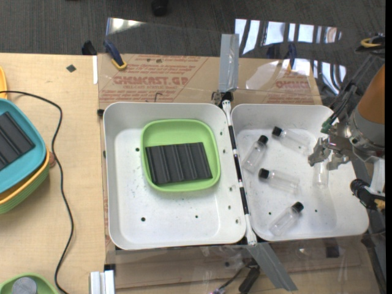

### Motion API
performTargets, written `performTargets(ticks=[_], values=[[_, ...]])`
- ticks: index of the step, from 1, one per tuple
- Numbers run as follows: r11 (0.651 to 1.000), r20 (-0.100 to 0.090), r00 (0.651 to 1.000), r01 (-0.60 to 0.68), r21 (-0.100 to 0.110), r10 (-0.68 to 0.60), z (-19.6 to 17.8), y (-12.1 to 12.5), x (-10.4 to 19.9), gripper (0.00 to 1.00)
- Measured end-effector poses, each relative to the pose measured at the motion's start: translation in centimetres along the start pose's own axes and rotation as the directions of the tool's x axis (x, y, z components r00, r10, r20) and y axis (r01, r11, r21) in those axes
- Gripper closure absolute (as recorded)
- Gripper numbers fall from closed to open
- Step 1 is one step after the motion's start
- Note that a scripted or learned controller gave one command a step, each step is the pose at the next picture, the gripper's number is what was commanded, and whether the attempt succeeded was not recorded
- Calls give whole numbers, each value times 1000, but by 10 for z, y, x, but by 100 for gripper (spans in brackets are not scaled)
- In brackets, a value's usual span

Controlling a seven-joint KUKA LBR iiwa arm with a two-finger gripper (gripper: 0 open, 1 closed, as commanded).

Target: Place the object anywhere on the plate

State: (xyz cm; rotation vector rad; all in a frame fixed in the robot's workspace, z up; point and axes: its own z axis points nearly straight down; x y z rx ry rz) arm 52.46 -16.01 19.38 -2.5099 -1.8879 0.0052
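- My gripper hangs over the right side of the right bin, its metal fingers pointing down toward the bin floor.
- I cannot tell how the fingers stand; they blur against the white floor and the clear plastic below them.
- Something clear sits right under the fingertips, possibly another vial, but it is too faint to name surely, and I cannot tell whether I touch it.
- Four clear vials with black caps lie flat in the right bin: one near the back, one toward the left wall, one in the middle, one near the front. Their transparent bodies nearly vanish against the white, so the caps are the plainest marks.
- The green plate sits in the left bin, toward its back, with a dark ribbed insert covering most of its floor.
- Most of my arm is cut off at the right edge; the orange band only partly shows.
- At the left edge a teal tray on the bench is cropped.
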Motion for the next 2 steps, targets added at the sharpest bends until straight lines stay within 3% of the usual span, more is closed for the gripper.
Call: performTargets(ticks=[1, 2], values=[[1000, 0, 1000, 0, 0, 0, 0, 0, 0, 0], [914, 0, 914, -405, 0, 405, -69, -4, -30, 0]])
